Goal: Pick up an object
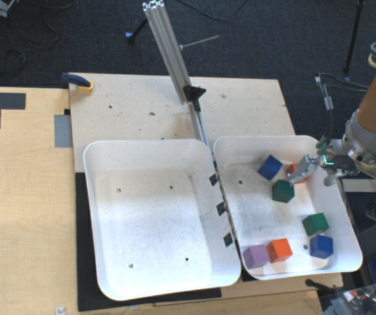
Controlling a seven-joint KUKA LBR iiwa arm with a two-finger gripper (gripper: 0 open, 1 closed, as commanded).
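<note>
The right bin [345, 225] holds several cubes: a blue one [270, 167], a dark green one [283, 191], a green one [315, 224], another blue one [321, 246], an orange one [279, 249] and a purple one [256, 256]. A small red-orange block [294, 171] lies partly hidden behind one finger. My gripper [317, 173] hangs over the bin's upper right part, open, with one finger [304, 169] beside the red-orange block and just right of the blue cube. I see nothing between the fingers.
The left bin [102, 176] lies beside the right one, with small black clips [219, 205] along the shared wall. A slanted aluminium rail [169, 48] rises behind the bins. A blue-and-yellow object [77, 81] lies at the bench's far left corner.
</note>
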